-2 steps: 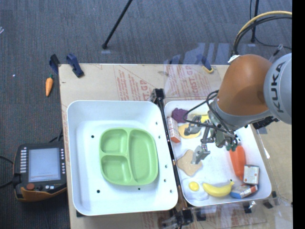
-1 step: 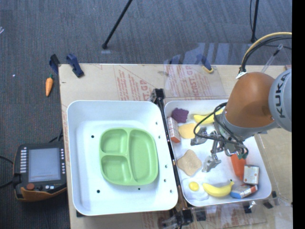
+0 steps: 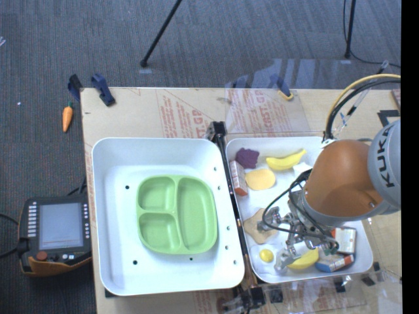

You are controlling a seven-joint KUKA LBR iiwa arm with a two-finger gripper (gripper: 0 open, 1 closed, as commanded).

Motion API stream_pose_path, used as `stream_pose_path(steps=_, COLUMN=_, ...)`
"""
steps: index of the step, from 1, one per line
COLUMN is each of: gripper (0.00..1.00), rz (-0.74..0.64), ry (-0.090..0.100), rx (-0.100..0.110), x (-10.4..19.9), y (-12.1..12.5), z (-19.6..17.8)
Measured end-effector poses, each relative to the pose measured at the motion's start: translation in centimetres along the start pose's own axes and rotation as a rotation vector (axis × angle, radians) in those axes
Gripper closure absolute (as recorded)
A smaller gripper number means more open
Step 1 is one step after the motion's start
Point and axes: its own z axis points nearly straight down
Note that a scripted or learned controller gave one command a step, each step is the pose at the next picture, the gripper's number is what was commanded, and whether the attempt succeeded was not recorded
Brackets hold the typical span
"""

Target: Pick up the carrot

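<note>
The carrot [image 3: 67, 118] lay not in either bin but on the dark carpet, just off the far left corner of the bench [image 3: 190, 110], close to a blue clamp [image 3: 103, 90] fixed at that corner. It was a small orange piece with a green top, and its long axis ran roughly from far to near, green end at the far side and the point turned toward the near side, almost parallel to the bench's left edge. The gripper [image 3: 292, 239] hung low over the near half of the right bin [image 3: 366, 257], in among the toy food there, with a yellow piece [image 3: 302, 260] just beside it near the bin's near wall and a banana [image 3: 285, 161] and a purple item [image 3: 247, 157] toward the far wall. Cables and the orange band of the wrist covered much of the tool, so how wide it stood could not be told, and nothing could be seen held in it. The carrot therefore lay well apart from the gripper, away to the left and farther back. Between them were the whole of the left bin [image 3: 105, 175], with its green divided plate [image 3: 177, 214], and the bench's left edge. Judged from this, the coming move would call for a long reach across both bins toward the far left corner, and whether the arm could get that far beyond the bench was doubtful.
</note>
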Motion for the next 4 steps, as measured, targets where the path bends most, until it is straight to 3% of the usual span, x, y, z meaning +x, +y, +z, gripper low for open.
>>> stream_pose_path(steps=1, gripper=1.0, rz=-0.006, ry=-0.006, rx=0.001, x=-0.3, y=0.2, z=-1.1)
stream_pose_path(steps=2, gripper=1.0, rz=-0.013, ry=-0.013, rx=0.002, x=-3.0, y=6.0, z=-15.8)
stream_pose_path(steps=3, gripper=0.0, rz=-0.011, ry=-0.001, rx=0.0, x=-2.7, y=5.9, z=-15.3)
stream_pose_path(steps=4, gripper=0.0, rz=-0.117, ry=0.005, rx=-0.002, x=-3.0, y=0.9, z=-9.6)
